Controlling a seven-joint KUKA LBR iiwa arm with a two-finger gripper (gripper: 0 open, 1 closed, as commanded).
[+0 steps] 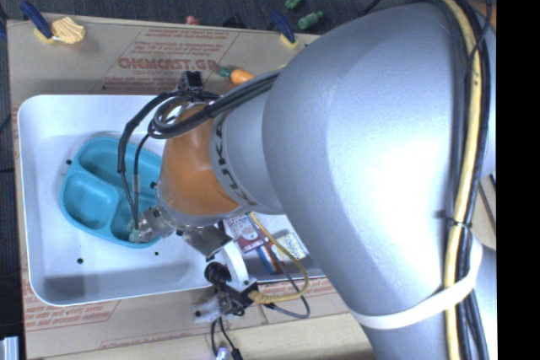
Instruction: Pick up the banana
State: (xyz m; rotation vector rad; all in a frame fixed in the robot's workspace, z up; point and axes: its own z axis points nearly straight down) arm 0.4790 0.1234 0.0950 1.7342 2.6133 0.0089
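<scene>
Jaws: hidden beneath the arm's wrist (198, 173); their opening cannot be told. The orange band sits over the white bin (42, 206), with a blue divided dish (93, 194) at 9 o'clock of it. The banana cannot be located.

Cardboard sheet (160, 55) under the bins: red print, mirrored, apparently "CHEMCAST"; smaller lines illegible. Packet (253, 236) label unreadable.
</scene>
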